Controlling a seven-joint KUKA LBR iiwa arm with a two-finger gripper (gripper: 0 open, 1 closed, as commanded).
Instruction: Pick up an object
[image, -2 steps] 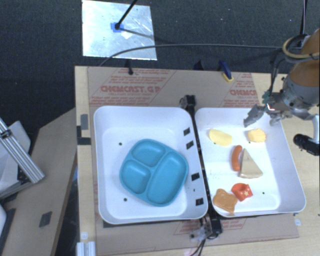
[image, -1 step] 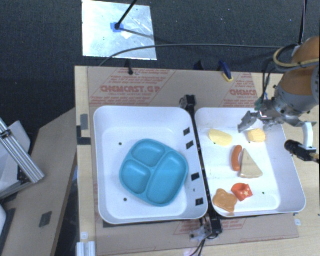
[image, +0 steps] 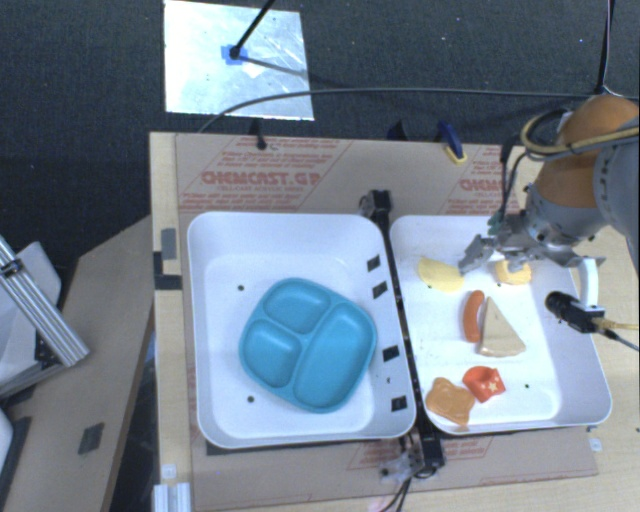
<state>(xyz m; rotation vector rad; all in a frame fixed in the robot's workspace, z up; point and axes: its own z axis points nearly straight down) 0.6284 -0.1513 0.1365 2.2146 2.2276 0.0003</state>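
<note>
while nothing is showing between its fingers, the grey two-finger gripper (image: 492, 250), seemingly spread apart, is hovering beside the pale yellow food piece (image: 439, 273), leaving the pick undone.

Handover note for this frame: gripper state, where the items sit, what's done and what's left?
Gripper: low over the right bin, near its back edge, nothing visibly held.
Right bin: pale yellow piece beside the gripper, another yellow piece under the wrist, red sausage, tan wedge, red piece, orange piece.
Left bin: blue divided plate.
Done: nothing lifted yet.
Left: grasp and raise one item.
</note>
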